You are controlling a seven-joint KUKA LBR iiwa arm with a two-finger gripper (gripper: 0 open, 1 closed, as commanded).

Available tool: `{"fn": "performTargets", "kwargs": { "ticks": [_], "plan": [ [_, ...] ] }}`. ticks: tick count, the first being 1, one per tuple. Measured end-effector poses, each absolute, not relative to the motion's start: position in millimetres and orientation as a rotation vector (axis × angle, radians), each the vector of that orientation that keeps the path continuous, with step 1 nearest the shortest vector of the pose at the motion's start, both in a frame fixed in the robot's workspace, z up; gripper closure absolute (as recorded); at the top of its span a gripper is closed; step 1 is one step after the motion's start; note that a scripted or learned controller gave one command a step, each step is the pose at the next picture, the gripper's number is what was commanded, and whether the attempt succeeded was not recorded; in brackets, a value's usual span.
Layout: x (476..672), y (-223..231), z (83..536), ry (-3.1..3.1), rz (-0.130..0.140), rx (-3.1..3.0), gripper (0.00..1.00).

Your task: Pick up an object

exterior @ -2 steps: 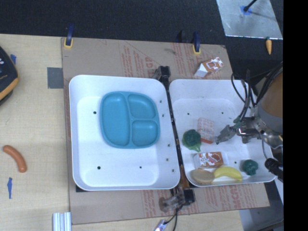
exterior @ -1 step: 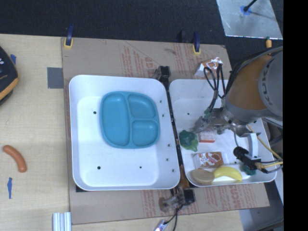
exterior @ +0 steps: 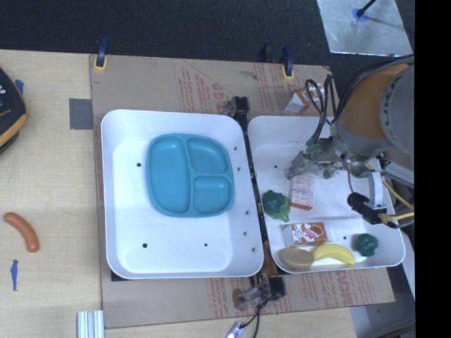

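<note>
The small red-and-white packet sits mid right bin, just below the gripper, whose fingers look spread apart with nothing between them. Green broccoli lies right at its 8 o'clock. Banana and a snack pack are down around 5 and 6 o'clock. The blue divided plate is in the left bin.

The arm comes in from the right edge, its grey body bulking large with the orange band curving over the top — the wrist bends down and leftward from there. Black cables loop beside the wrist on its left. The gripper hangs low at the end of the wrist, its metal fingers pointing left and down, spread somewhat apart with nothing between them.
</note>
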State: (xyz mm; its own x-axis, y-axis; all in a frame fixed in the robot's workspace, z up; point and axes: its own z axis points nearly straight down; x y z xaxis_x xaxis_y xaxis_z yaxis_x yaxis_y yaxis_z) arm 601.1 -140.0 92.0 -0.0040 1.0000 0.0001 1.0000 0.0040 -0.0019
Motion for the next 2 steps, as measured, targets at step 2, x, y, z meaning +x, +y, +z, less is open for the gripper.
{"fn": "performTargets", "kwargs": {
  "ticks": [2],
  "plan": [
    [656.2,-184,93,-2.226,0.002,-2.215,0.00]
  ]
}}
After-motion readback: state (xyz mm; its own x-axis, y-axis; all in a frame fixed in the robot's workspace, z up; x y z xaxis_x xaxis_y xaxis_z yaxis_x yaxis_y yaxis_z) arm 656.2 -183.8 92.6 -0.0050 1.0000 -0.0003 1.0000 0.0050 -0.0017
